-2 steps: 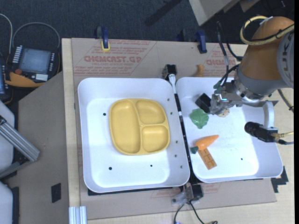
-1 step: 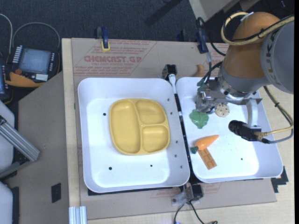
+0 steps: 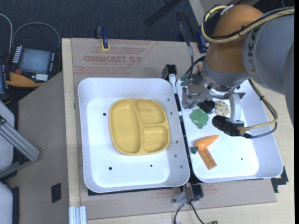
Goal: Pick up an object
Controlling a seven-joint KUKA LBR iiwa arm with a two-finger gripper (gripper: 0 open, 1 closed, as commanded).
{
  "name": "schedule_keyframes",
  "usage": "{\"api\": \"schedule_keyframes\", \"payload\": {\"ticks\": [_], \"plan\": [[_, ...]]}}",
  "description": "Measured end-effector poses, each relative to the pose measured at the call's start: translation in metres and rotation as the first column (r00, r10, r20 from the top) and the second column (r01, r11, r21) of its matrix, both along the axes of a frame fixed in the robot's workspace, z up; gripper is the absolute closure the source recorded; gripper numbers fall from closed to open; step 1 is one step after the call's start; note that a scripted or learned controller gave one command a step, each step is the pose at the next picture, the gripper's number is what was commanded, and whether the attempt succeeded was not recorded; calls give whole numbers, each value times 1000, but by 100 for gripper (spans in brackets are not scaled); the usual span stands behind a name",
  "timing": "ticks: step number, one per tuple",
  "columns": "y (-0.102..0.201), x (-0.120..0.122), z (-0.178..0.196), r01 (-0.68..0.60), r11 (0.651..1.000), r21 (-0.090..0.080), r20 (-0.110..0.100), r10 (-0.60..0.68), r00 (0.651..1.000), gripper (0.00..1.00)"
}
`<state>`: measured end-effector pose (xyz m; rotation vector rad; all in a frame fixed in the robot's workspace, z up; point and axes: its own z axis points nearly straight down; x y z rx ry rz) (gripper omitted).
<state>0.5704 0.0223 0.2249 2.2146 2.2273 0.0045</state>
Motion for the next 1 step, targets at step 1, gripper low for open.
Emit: {"api": "schedule_keyframes", "payload": {"ticks": [1], "plan": [[48, -2, 5, 0, 1000, 0, -1, 0, 1000, 100]]}}
